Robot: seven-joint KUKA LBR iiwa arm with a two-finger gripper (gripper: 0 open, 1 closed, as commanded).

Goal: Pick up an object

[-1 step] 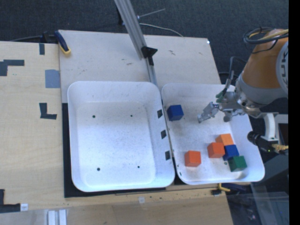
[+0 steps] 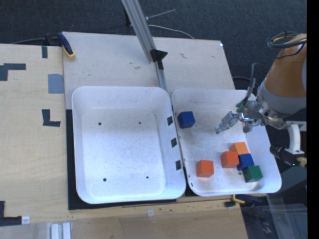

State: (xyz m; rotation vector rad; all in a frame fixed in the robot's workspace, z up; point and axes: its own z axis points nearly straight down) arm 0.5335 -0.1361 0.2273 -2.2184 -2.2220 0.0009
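your fingers (image 2: 221, 127) look closed on nothing, above the right bin's (image 2: 209, 187) middle. nearest you, along its front edge, sit an orange cube (image 2: 205, 168) and a clump (image 2: 241, 160) in the front right corner. a blue cube (image 2: 186, 119) lies toward the back left. you're on approach; i'd say choose one, open, descend.

A pale wooden desk (image 2: 30, 133) carries grey and dark tape patches along its left side, and a lighter scuffed board (image 2: 124, 59) covers its far middle. Dark carpet floor (image 2: 209, 9) lies beyond the far edge. A slanted aluminium rail (image 2: 139, 24) rises from the board. A yellow-tipped clamp (image 2: 66, 46) grips the board's far left corner
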